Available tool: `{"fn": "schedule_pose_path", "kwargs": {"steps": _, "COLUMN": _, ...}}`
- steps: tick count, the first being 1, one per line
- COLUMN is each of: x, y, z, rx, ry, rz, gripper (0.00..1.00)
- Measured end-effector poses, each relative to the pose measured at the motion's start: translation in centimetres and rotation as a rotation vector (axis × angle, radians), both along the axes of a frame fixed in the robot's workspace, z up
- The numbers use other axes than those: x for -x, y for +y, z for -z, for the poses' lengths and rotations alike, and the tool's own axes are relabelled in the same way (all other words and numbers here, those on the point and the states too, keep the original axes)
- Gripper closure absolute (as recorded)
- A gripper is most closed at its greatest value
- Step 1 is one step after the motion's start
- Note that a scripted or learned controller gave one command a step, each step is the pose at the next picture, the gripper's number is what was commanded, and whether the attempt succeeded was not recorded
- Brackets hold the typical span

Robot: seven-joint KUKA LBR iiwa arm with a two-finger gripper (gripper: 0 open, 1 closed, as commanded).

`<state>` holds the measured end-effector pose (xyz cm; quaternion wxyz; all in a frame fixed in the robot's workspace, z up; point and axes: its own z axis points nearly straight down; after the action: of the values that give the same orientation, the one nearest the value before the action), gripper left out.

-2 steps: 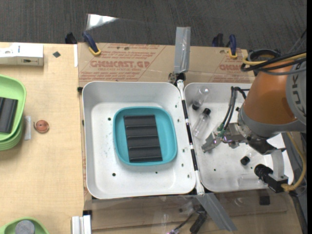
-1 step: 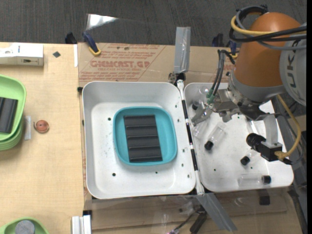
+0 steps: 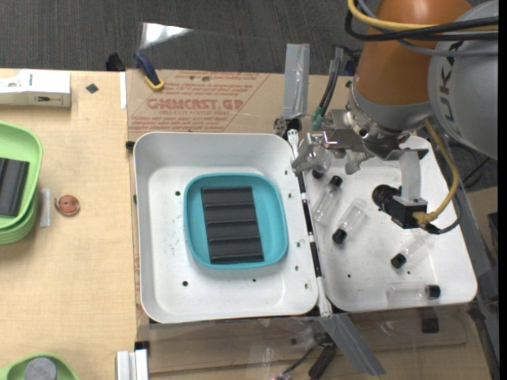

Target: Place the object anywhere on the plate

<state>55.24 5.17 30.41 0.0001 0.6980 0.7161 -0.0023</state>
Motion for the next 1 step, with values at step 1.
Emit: {"fn": "schedule_pose_path", "kwargs": {"steps": 1, "x": 6.24, "y": -1.9, "z": 9.52, "rx": -0.002, "ry": 0.002, "rz": 0.043, "gripper": 0.0}}
